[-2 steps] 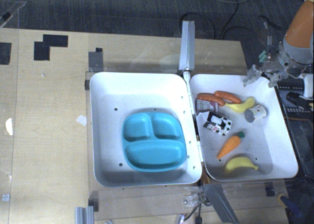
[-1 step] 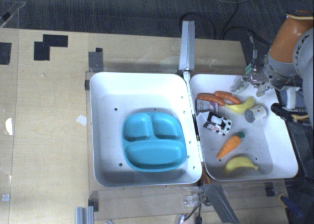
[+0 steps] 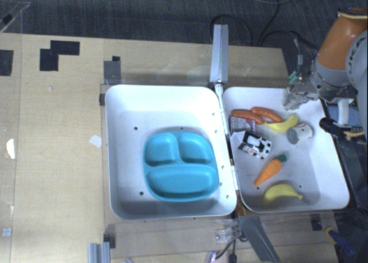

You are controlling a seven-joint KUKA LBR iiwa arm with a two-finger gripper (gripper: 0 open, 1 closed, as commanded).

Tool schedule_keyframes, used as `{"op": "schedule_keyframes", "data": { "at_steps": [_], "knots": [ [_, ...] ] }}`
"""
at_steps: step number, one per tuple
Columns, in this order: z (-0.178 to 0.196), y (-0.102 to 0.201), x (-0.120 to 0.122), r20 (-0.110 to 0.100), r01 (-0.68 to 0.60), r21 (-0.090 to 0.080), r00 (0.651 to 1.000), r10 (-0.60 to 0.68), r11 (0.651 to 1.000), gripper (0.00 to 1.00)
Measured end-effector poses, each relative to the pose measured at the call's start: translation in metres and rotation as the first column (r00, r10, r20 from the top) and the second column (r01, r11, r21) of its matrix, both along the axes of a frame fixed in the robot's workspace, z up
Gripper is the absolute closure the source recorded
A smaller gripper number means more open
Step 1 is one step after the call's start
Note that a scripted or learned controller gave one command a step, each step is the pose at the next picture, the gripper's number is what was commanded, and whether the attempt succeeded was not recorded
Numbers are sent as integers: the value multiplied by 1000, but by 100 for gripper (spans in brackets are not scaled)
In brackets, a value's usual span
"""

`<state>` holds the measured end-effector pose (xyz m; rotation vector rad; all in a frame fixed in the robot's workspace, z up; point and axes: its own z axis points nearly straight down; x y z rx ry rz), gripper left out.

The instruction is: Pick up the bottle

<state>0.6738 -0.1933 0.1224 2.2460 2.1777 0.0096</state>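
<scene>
**One small bottle, lying on its side among toy food**

The bottle is a short, pale grey cylinder. It lies tipped over in the right bin, near the far right corner, with its round end facing the camera. A yellow banana touches it on the left, and two reddish sausages lie just beyond that.

The jaws hang above the bin's far edge, just behind the bottle and apart from it. At this slant I cannot tell whether they are open or closed, and nothing shows between them.

My judgement of how to do the step well:
- Come down so the jaws straddle the bottle across its round body, not along its length.
- Keep the near jaw out of the narrow gap by the banana.
- A smooth, hard cylinder on a slick white floor will likely roll if one side is struck first, so a centred, square descent matters most.
- The bin's raised wall stands close on the right and leaves little room there.

Farther off in the same bin lie a black-and-white packet, a tapered orange carrot with a green tip, and a second curved banana. All look like glossy moulded plastic. The left bin holds a blue divided plate with rounded corners. Both bins rest on a pale wooden desk.
</scene>
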Motion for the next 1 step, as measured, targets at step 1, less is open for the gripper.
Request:
{"op": "schedule_keyframes", "data": {
  "at_steps": [1],
  "knots": [
    [-21, -10, -42, 22, -50, -4, 999, 50, 999, 100]
  ]
}}
